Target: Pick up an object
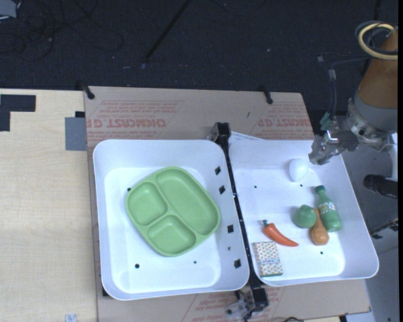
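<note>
The right bin (336,260) holds several small objects. A white ball (298,170) lies near its back. A green bottle (328,208), a green round fruit (305,216) and an orange gourd-shaped toy (319,233) cluster at the right. A red-orange chili pepper (279,233) and a small patterned box (267,259) lie toward the front. My gripper (320,151) hangs over the bin's back right corner, just right of and above the white ball. Nothing shows between its fingers.
The left bin (114,260) holds a green three-compartment plate (172,210). A black divider (230,200) separates the bins. Brown cardboard (154,116) lies under both, on a pale wooden bench. The arm's orange band (377,79) rises at the right.
</note>
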Controlling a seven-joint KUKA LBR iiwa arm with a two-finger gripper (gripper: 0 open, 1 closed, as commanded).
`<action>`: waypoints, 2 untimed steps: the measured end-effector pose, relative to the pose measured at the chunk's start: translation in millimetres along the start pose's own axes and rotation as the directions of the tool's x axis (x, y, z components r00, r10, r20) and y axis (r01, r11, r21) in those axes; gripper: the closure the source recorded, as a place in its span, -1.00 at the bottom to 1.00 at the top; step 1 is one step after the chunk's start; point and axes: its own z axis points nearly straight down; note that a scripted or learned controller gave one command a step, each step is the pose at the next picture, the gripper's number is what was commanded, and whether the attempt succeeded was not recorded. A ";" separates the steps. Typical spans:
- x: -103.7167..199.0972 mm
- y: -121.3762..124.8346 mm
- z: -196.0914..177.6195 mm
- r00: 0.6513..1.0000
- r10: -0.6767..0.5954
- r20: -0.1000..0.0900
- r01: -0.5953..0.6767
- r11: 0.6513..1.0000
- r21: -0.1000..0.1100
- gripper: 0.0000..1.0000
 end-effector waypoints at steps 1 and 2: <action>-0.9 0.3 -52.4 1.000 -0.001 0.001 0.001 1.000 -0.004 1.00; 51.4 -5.9 -47.1 1.000 -0.002 -0.001 0.002 1.000 0.002 1.00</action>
